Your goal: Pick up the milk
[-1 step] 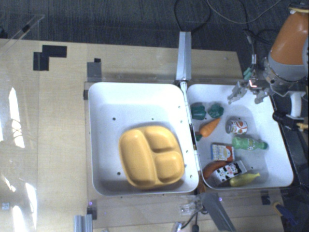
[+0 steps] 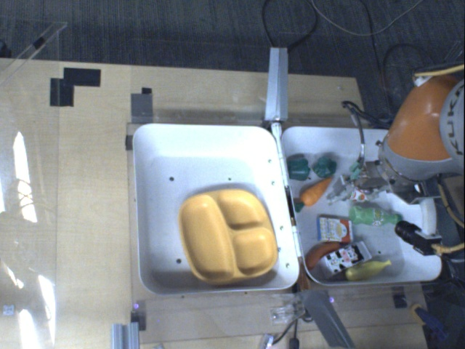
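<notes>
The milk (image 2: 334,229), a small orange-and-white carton, is lying flat in the lower middle of the right bin (image 2: 429,267), its long axis running roughly up-down in the frame. Just above it, the gripper (image 2: 357,184) is hovering; whether its jaws are spread, I cannot tell.

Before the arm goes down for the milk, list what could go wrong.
1. Crowding: the milk carton lies close to the green bottle and the sausage, so the fingers could well catch a neighbour instead.
2. The gripper sits above the carrot, short of the carton; a straight descent would likely miss.
3. The carton appears to lie flat, so it may slip.
</notes>
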Available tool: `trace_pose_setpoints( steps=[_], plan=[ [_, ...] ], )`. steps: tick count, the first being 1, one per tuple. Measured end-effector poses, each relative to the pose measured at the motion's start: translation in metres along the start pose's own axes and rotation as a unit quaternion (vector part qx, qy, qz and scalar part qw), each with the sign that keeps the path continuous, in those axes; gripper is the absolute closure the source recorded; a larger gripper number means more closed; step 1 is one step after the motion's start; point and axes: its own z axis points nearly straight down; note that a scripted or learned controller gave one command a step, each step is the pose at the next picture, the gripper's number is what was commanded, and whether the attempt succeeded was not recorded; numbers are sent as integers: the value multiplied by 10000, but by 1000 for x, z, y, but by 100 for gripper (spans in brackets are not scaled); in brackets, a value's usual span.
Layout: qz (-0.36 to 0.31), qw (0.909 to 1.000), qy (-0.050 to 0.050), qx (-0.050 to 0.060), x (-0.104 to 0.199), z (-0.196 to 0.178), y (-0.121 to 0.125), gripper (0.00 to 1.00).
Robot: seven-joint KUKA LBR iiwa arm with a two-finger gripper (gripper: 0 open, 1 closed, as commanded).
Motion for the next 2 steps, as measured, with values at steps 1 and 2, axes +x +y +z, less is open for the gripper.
trace_pose_setpoints(
  steps=[1,2],
  plan=[
    [-478,9988,-1,-41,-36,62,4,0],
    [1994,9799,-9,-45,-73,63,62,0]
  ],
)
